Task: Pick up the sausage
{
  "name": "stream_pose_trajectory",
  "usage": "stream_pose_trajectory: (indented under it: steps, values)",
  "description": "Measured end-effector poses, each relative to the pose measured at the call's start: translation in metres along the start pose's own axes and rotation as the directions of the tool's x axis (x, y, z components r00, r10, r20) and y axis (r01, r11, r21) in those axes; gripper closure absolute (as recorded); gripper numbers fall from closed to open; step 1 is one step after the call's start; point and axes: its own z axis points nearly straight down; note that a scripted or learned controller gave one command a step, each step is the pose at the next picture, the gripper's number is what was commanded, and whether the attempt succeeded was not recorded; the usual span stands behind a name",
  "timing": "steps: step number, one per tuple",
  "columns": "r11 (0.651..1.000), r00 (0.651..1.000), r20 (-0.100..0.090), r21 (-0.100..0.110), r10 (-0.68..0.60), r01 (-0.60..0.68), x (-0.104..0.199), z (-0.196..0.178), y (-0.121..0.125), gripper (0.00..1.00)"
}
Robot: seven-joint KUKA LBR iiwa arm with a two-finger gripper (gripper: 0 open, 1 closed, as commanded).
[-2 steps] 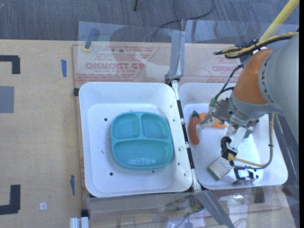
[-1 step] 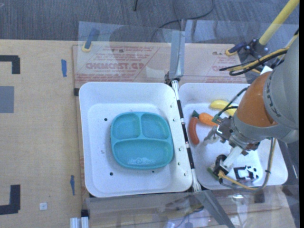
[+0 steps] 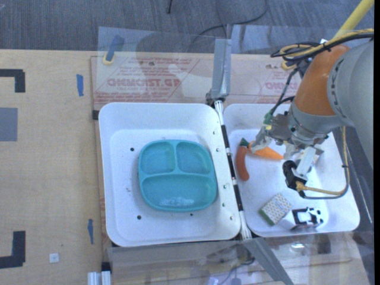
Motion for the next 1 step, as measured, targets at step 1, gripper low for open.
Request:
stream_pose_trajectory:
  steps: [1]
  values:
    - [1.000, 1.000, -0.005, -0.007, 0.024, -0.024, -0.0209, 0.0394, -0.0853, 0.00]
